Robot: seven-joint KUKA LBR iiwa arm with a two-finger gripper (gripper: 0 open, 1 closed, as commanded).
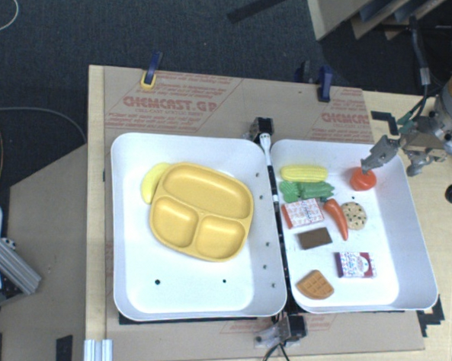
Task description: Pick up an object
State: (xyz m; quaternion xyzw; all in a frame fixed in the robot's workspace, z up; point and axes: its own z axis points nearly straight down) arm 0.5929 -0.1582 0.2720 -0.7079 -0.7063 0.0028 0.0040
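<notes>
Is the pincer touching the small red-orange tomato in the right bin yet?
Cannot tell. In the camera view one grey finger of the pincer ends right at the top of the small red-orange tomato, overlapping it, so no gap or firm contact is plain from this slant.

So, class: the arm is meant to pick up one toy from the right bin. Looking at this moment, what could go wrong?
1. The pincer hangs by the tomato, a round thing near the bin wall; it may roll away or leave little room on the wall side.
2. The corn, greens, card, carrot and cookie lie packed together, so a grab there could catch two or shove neighbours.
</notes>
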